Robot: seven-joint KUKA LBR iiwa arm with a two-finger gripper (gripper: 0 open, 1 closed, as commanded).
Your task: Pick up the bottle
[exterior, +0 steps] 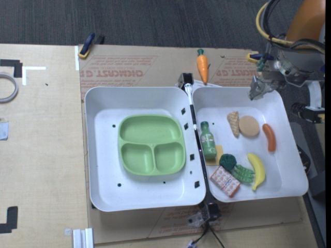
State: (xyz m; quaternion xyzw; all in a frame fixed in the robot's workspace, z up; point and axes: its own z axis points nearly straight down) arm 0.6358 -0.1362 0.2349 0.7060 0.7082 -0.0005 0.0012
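Bottle: the green bottle (208,140) is lying in the right bin (289,185), close to that bin's left wall, cap end pointing to the far side, nothing gripping it.
Bottle's neighbours: its base touches a yellow block (215,155); a green broccoli-like toy (228,161) and a green ridged vegetable (243,173) sit just beyond that, and a red-and-white patterned packet (225,181) lies nearer the front wall.
Rest of right bin: a pale croissant-like pastry (234,123) beside a tan round bun (249,126), a red sausage (269,137) to their right, a banana (257,170) curving toward the front.
Left bin: the left bin (101,154) carries a green divided tray (152,145), and that one plays no part here.
Outside the bins: a toy carrot (201,65) rests on the cardboard behind them.
Gripper: the gripper (257,90) hangs over the far right corner of the right bin, well apart from the bottle; it's dark and small at this slant, so I can't tell its state. Nothing visible in it.
Progress: pick not yet made, as I judge it, with the bottle down in the bin.
Left to do: travel across to the bin's left side, line up over the bottle, descend, grasp, lift.
Watch for: that left wall and the yellow block crowd the bottle, so there is likely little room on either side.
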